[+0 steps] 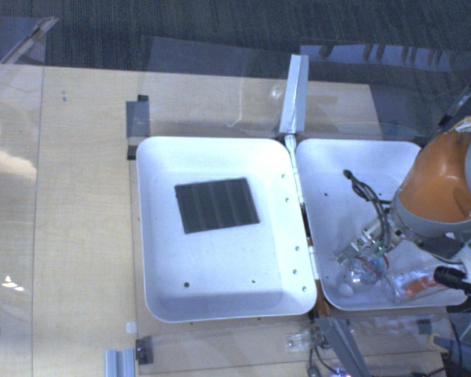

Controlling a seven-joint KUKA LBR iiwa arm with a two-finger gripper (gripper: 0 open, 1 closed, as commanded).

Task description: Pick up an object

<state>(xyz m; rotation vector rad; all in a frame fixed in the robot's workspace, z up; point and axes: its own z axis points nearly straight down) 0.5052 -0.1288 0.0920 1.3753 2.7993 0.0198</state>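
Note:
My gripper (370, 248) is low in the right bin (330, 171), near its front, below the orange band of the arm (439, 183). Right under and in front of it lies a clear, glassy-looking object (353, 277). A clear packet with an orange-red piece inside (414, 287) lies to the gripper's right, by the bin's front wall. The gripper's tip blends with the clear clutter, so contact is unclear. In the left bin (161, 210) a dark grey ribbed rectangular pad (217, 205) lies flat.
A dark cable (359, 185) runs from the wrist across the right bin's floor. A metal divider post (293, 100) stands behind the seam between the bins. Brackets and clamps sit at the bench's front edge (330, 342).

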